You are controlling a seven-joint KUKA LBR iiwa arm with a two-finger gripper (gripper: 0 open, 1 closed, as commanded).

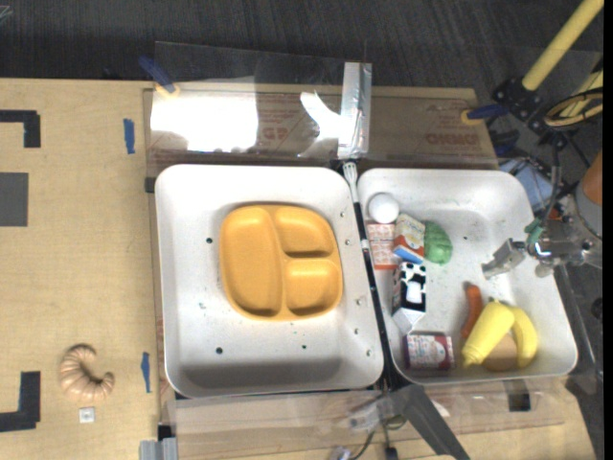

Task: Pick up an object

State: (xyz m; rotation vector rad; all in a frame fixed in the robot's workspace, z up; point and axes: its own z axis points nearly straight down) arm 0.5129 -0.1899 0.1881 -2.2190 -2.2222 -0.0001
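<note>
The right bin (479,192) holds a jumble of objects. A yellow squeeze bottle (487,332) leans against a banana (524,336) at the front right, with an orange carrot (473,305) just left of them. A red can (429,351) lies at the front. Along the left wall are a black-and-white carton (413,287), a red-and-white box (380,246), a white round lid (383,207) and a green object (438,243). My gripper (510,255) hangs over the bin's right side, above bare floor, up and right of the carrot and apart from every object.
The left bin (182,286) holds a yellow divided plate (281,261). A tan croissant-shaped toy (86,372) lies on the bench at the far left. Clear plastic sheeting (259,113) stands behind the bins. Cables and a yellow pole (565,32) are at the upper right.
</note>
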